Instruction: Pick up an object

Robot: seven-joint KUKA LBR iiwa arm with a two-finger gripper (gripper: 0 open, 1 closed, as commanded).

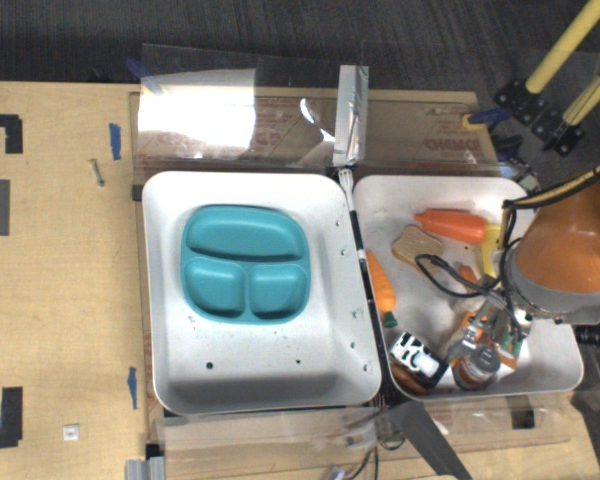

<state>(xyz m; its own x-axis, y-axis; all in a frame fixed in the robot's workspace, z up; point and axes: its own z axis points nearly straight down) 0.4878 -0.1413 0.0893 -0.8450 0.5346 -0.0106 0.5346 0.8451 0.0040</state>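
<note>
Hovering low: gripper at 5 o'clock of right bin, over brown object. Finger state: cannot tell. Advice: centre before closing, avoid carrot at 9 o'clock.

You look down from one fixed camera above the light wooden table, tilted slightly, framing both shallow white plastic bins closely; the grey-and-orange arm enters from the right.

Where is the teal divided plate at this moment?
The teal divided plate lies in the left bin, in its upper middle part, apart from the orange items and the gripper in the right bin.
</note>
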